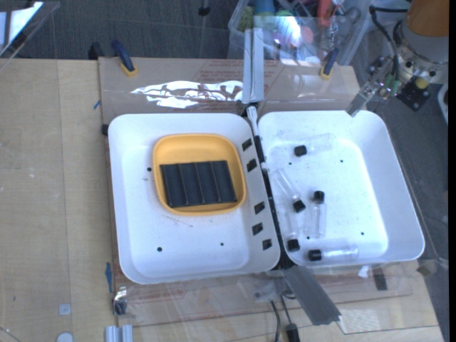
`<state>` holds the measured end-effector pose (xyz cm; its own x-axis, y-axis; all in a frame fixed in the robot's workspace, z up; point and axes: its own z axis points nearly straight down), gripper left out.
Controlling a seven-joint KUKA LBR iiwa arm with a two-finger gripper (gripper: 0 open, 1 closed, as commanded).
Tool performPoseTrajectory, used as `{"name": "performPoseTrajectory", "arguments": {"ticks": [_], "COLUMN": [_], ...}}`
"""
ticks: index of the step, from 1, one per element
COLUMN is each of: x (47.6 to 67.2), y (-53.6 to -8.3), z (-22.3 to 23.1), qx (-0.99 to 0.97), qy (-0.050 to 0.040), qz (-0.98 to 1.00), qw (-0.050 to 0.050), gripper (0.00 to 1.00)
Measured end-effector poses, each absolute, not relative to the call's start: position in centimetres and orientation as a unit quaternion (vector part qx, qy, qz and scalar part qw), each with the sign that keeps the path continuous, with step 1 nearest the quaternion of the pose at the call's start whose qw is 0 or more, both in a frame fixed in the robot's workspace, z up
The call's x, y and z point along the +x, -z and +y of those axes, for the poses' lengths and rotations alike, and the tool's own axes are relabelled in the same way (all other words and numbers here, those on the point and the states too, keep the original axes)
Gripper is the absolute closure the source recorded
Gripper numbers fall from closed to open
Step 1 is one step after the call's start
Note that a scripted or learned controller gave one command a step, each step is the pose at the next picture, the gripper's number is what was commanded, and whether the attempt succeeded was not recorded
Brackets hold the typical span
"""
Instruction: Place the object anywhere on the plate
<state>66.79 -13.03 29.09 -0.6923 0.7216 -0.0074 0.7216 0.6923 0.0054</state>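
Waiting high at the far right corner, the gripper hangs over the right bin's rim; whether its fingers are closed, I cannot tell. Clear vials lie below-left, the yellow plate farther left.

Two white bins sit side by side on the bench. In the left bin lies a yellow plate, and on it rests a dark ribbed rectangular object, flat and fully inside the rim. The right bin holds several clear vials with black caps, scattered toward its left and lower side. Up at the top right, the gripper hangs above the right bin's far corner, with the orange band above it.
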Motion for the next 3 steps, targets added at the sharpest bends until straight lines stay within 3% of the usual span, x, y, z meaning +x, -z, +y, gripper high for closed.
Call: {"name": "performPoseTrajectory", "arguments": {"ticks": [1, 2, 3], "x": [66.1, 65.5, 66.1], "y": [-43.7, -43.7, -43.7], "z": [-17.3, -22.3, -22.2], "qx": [0.316, 0.208, 0.073], "qy": [-0.0003, 0.0001, 0.0005], "qz": [0.949, 0.978, 0.997], "qw": [0.004, 0.006, 0.006], "gripper": [1.0, 1.0, 1.0]}}
